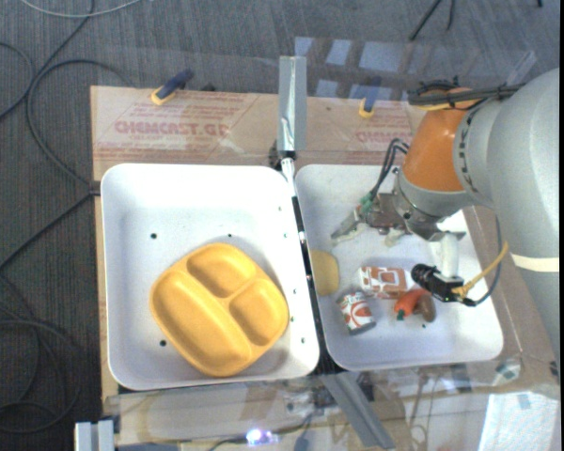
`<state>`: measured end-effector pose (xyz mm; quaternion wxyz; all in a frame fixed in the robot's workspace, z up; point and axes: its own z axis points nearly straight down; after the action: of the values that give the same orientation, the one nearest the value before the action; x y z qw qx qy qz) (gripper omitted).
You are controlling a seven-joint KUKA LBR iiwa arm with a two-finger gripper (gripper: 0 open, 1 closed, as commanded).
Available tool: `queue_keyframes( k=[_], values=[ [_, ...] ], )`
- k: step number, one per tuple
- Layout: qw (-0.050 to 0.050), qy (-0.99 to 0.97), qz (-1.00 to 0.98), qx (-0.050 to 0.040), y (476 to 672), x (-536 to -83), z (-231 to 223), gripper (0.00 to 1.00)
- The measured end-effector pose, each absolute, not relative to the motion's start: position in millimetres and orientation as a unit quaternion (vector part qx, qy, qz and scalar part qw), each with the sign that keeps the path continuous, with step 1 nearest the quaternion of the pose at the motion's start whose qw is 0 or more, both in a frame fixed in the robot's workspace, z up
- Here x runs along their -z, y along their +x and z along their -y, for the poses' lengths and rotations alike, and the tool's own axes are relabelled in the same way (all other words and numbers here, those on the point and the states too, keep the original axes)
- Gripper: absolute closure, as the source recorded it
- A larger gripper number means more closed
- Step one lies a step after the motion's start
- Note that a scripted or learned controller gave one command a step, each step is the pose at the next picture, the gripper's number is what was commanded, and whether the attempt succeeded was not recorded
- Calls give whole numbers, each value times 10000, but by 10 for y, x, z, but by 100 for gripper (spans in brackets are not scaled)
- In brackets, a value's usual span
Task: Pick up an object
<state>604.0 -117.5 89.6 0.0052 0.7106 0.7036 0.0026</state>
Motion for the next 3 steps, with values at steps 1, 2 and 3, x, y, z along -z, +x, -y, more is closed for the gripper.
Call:
queue_keyframes(
  k=[1,2,3],
  values=[
    [51,6845,-7290,-29,5397,-902,1079,0],
    [73,6841,-7293,-58,5424,-1024,1071,100],
    [59,6841,-7293,-46,5414,-1005,1071,0]
  ],
)
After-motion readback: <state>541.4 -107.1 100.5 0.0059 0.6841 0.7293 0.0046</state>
